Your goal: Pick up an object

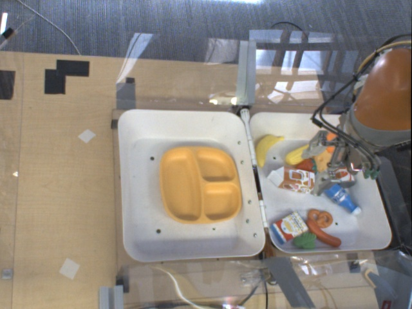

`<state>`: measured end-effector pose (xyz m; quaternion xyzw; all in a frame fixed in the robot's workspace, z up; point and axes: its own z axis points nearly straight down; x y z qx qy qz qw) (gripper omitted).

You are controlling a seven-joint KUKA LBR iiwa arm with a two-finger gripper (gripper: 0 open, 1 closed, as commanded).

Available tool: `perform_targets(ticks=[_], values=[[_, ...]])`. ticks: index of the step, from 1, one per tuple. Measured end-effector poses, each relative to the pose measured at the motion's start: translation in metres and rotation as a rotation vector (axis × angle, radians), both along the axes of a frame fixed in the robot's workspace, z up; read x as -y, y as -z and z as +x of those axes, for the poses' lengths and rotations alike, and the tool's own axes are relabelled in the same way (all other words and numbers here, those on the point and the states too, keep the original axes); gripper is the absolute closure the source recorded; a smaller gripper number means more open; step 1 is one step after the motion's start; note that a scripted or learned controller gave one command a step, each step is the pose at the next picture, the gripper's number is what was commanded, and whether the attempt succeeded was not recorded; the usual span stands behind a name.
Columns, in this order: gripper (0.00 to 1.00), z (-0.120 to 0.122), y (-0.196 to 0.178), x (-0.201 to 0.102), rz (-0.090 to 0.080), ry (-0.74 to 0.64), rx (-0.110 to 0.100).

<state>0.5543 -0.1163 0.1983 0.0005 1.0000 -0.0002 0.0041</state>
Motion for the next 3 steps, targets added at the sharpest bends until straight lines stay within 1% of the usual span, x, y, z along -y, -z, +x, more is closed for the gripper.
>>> perform_targets(ticks=[1,2,3], values=[[0.00,0.005,0.096,0.021,0.004,0.615,-0.005],[0.00,0.000,0.081,0.063,0.004,0.671,0.001],[0.00,0.063,0.105,0.055,0.002,0.408,0.006]])
